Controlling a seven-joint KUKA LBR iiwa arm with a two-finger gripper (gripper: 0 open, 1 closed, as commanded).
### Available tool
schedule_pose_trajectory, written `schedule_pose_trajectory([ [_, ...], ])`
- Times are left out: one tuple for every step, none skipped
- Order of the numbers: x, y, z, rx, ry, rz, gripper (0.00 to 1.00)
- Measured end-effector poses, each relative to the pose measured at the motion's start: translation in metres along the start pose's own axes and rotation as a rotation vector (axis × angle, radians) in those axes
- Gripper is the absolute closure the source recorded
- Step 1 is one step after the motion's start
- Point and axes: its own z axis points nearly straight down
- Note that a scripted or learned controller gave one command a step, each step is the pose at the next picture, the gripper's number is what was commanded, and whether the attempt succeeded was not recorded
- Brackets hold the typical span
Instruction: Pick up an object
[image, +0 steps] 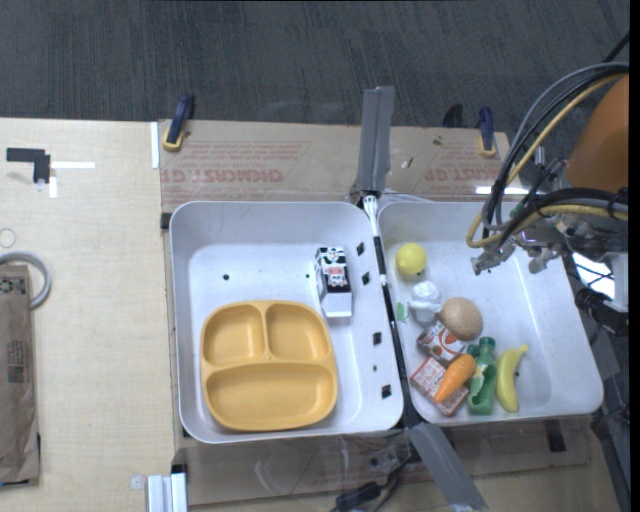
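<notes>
While gripper (510, 255) state cannot be told, open floor is seen at 12 o'clock in right bin (560, 400); food toys (465, 365) are clustered at 7.

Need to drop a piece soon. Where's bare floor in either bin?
Left bin: bare along the top, above the yellow tray and left of the carton. Right bin: bare on the right, past the banana. Crowded near the divider, from lemon to carrot.
</notes>
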Motion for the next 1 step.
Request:
schedule_pose_trajectory([
  [-0.0086, -0.076, 0.1097, 0.0, 0.001, -0.13, 0.0],
])
